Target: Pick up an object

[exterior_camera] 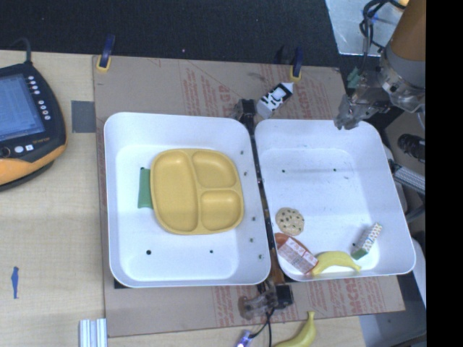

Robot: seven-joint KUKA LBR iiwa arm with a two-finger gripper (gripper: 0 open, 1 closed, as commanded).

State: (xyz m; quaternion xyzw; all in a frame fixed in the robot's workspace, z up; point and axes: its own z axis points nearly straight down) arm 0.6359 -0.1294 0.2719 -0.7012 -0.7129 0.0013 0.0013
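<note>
The wooden tabletop (51, 215) carries a brown cardboard sheet (181, 85), and on this sheet stand two shallow white plastic bins side by side. The left white bin (123, 194) holds a yellow plastic tray with three compartments (197, 191), and a flat green piece (145, 188) shows from under the left edge of this tray. The right white bin (325, 157) is bare in its far half, and its small things lie all near the front edge: a round brown cookie with dark spots (289, 220), a red and white food packet (296, 253), a yellow banana (336, 263) just beside the packet, and a small striped tube-like thing (367, 238) near the right wall. The grey arm with its orange band (409, 27) reaches in from the right, and the hand (349, 119) hovers above the far right corner of the right bin, well apart from all these things. The hand is too dark and small to judge, so I cannot tell if it is released or clenched; nothing is seen in it. I judge that the task is at the approach step and no object is picked yet. The next move would call for travelling toward the front of the bin, choosing one thing, perhaps the cookie which lies alone, and then descending straight over it.
</note>
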